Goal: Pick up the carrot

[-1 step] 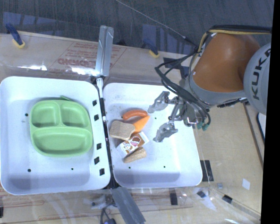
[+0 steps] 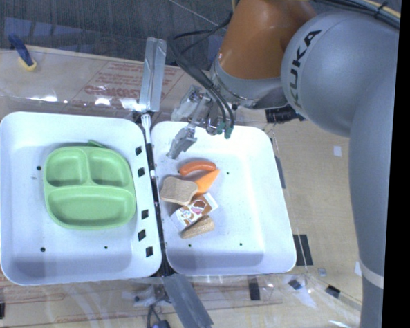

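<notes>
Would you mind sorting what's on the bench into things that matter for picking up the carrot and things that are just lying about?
For the job:
carrot, in the right bin
gripper, above the bin's far-left corner

Just lying about:
sausage
bread slice
snack packet
toast piece
green divided plate, in the left bin

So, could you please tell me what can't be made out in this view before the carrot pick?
- Gripper: small and seen at a slant in the camera view, so its opening can't be judged.
- Carrot: it lies against an orange sausage, so where one ends is unclear.
- Small packet: partly under the bread slice; print too small to read.
- Right bin: its far rim is covered by the arm.
</notes>
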`<state>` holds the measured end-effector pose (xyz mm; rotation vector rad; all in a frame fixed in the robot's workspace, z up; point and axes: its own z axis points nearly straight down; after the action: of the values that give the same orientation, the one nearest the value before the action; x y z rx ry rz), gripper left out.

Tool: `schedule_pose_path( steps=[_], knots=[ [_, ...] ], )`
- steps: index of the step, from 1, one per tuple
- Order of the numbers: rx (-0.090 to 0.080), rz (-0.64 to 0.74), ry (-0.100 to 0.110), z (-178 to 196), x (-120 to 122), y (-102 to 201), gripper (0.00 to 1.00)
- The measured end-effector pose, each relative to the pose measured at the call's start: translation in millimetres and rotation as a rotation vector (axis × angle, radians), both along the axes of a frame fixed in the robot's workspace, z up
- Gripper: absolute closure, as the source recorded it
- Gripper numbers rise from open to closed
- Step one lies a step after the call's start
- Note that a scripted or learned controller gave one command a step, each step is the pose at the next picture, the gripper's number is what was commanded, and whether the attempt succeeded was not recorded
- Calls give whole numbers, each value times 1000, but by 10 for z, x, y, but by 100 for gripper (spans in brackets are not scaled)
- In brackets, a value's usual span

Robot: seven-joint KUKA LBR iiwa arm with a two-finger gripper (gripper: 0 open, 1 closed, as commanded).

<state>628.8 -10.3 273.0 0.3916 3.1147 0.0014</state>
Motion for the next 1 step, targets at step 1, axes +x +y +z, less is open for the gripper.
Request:
schedule_pose_path(
  steps=[1],
  knots=[
    [-1, 121, 9, -846, 78, -663, 0]
  ],
)
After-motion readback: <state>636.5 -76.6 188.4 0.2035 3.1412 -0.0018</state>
